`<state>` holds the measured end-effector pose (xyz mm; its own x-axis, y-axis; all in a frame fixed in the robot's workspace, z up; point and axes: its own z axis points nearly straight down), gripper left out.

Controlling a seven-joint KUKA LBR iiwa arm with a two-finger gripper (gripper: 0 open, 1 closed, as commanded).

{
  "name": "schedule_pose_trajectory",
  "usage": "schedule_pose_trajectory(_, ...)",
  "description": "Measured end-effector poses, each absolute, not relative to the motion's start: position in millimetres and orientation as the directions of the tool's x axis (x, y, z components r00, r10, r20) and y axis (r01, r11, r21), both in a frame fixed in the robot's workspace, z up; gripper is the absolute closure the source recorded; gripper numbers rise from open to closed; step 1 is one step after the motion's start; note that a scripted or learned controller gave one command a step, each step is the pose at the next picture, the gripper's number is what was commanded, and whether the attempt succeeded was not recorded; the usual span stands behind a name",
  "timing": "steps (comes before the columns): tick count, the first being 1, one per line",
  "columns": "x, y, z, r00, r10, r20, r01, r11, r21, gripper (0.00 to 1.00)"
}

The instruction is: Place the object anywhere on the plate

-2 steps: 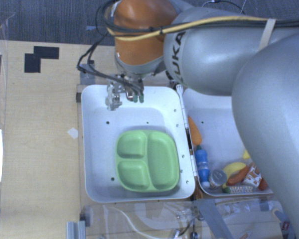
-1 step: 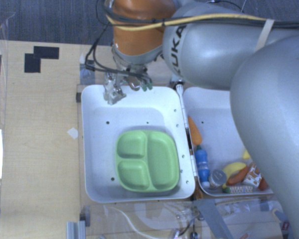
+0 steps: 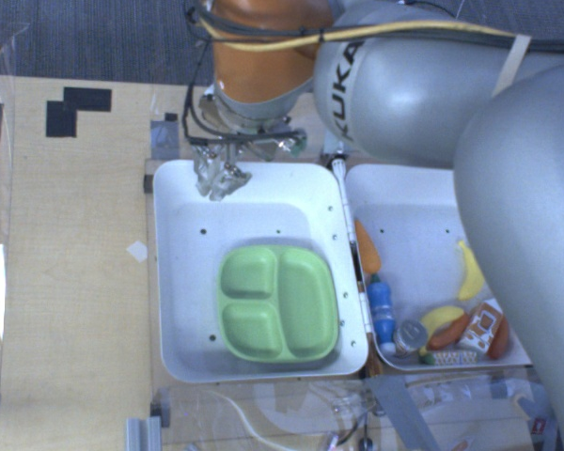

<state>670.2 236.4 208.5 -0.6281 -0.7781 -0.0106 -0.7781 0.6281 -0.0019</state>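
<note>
A light green plate [image 3: 280,303] with three compartments lies in the near half of the left bin [image 3: 183,252], and nothing rests on it. My gripper [image 3: 218,178] hangs over the far left corner of that bin, well behind the plate and to its left. I see no object in it. The candidate objects all lie in the right bin [image 3: 414,205]: an orange carrot [image 3: 366,245], a blue bottle [image 3: 381,310], a yellow banana [image 3: 469,271], a yellow lemon-like piece [image 3: 440,318] and a small carton [image 3: 485,322].
The arm's orange band [image 3: 258,26] and grey body [image 3: 508,158] cover the far edge of both bins and much of the right bin. A grey can [image 3: 412,334] and a red-brown sausage [image 3: 448,332] crowd the right bin's near corner. The ridge [image 3: 350,252] between the bins runs beside the plate.
</note>
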Motion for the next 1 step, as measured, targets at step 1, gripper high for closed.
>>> schedule_pose_trajectory(1,665.0,227.3,203.1,-0.346,-0.938,-0.009,-0.938,0.346,-0.004,1.00)
